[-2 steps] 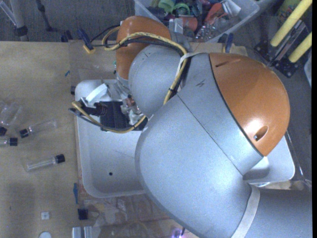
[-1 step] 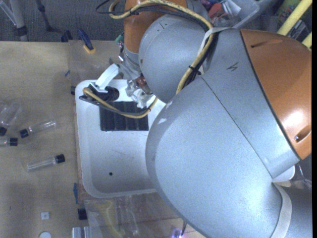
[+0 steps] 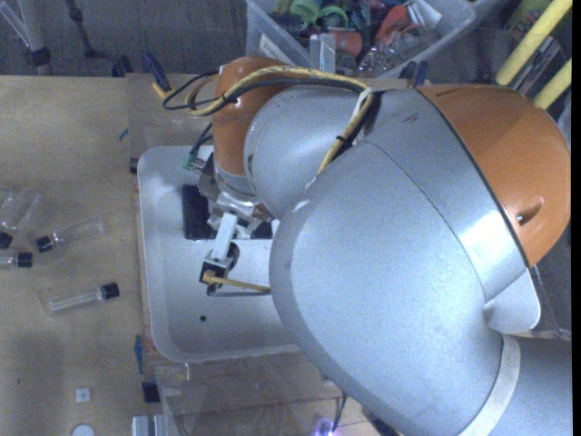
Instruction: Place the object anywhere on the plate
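The claw (image 3: pixel 218 266) hangs over the white bin (image 3: pixel 163 243), pointing down toward its floor. How far its fingers stand apart cannot be told, nor whether anything sits between them. A thin yellowish stick (image 3: pixel 243 285) lies just beside the tip, reaching toward the arm (image 3: pixel 399 271); the object to be placed and the plate cannot be made out. Beyond the bin, small clear vials (image 3: pixel 82 295) lie scattered on the wooden counter (image 3: pixel 64 153). A clear tub (image 3: pixel 363 12) of mixed items stands behind.

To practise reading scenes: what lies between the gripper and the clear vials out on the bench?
In the camera view, bare white bin floor and the bin's left wall lie between the gripper and the clear vials, then bare bench.
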### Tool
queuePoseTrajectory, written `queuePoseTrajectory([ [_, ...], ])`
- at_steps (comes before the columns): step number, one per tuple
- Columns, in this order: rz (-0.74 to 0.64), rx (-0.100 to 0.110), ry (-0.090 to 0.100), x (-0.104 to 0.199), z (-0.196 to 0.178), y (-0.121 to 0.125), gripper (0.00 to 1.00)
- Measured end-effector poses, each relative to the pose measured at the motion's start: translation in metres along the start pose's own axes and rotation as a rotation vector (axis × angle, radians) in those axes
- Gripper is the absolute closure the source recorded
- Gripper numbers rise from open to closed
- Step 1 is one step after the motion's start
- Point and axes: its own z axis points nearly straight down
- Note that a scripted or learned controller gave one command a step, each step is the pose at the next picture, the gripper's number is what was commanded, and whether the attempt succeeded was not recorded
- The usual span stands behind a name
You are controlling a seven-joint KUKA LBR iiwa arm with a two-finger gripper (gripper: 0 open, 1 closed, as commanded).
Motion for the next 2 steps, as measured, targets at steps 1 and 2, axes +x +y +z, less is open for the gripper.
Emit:
queuePoseTrajectory([
  [1, -0.753, 0.018, -0.006, 0.017, -0.016, 0.034, 1.00],
  [2, -1.098, -0.014, 0.008, 0.005, 0.003, 0.034, 1.00],
])
